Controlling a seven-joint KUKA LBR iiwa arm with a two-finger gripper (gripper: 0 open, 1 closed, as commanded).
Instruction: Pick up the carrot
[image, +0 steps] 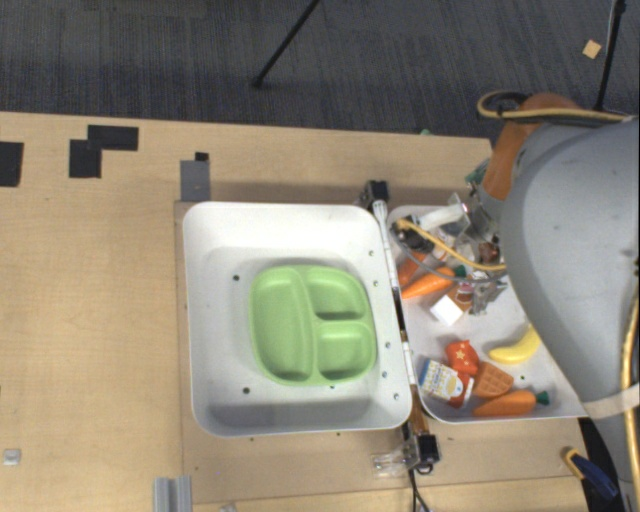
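Note:
An orange carrot (505, 404) with a green end lies along the front wall of the right bin (432, 408). A second orange, carrot-like piece (424, 285) lies near that bin's left wall, further back. My gripper (476, 290) hangs low over the middle of the right bin, just right of that orange piece and beside a small white block (446, 311). The big grey arm (575, 260) covers the bin's right side. I see nothing held in the gripper.
The left bin (215, 250) holds a green divided plate (312, 322). In the right bin also lie a yellow banana (515, 347), a small carton (441, 380), a red item (462, 355) and a brown waffle piece (492, 380). A yellow cable (435, 241) loops at the back.

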